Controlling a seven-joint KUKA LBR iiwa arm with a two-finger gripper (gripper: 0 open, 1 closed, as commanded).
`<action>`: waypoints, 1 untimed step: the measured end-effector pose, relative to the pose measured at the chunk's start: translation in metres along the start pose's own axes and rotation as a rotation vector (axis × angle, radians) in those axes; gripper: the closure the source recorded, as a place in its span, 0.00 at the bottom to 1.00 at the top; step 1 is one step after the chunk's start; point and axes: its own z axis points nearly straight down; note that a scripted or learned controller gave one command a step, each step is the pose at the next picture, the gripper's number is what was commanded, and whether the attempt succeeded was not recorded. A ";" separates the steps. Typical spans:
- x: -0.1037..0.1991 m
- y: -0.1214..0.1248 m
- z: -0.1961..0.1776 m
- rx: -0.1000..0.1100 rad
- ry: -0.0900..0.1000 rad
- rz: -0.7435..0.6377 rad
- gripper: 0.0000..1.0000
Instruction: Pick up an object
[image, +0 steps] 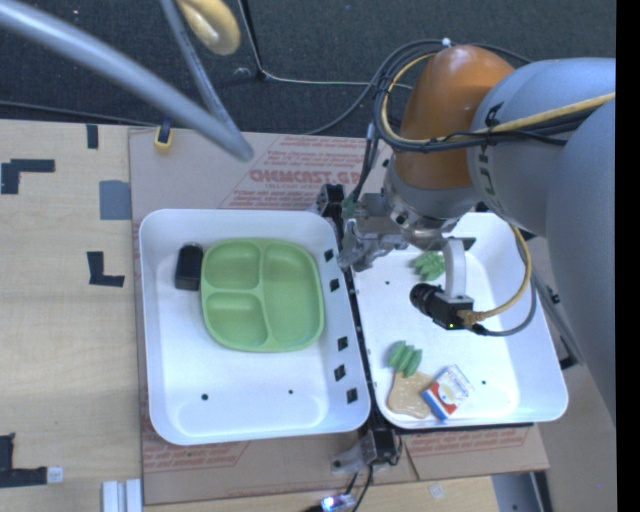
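Nearest you, the right bin (520, 405) holds a cluster: a tan flat piece (405, 395), a small red, white and blue packet (448, 388) touching it, and a green item (404, 357) just above. Any of these could serve as your pick target; all lie well apart from the gripper (362, 242), which sits further back at the bins' shared rim. You cannot tell whether its fingers are spread or closed; the wrist hides them. Risk: descending here, it would likely strike the rim or the divider. A second green item (430, 264) lies near the gripper, to its right. In the left bin (165, 380), a green divided plate (263, 294) touches a black block (188, 266).
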 end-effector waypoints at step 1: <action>0.040 0.016 0.013 0.001 -0.001 0.002 1.00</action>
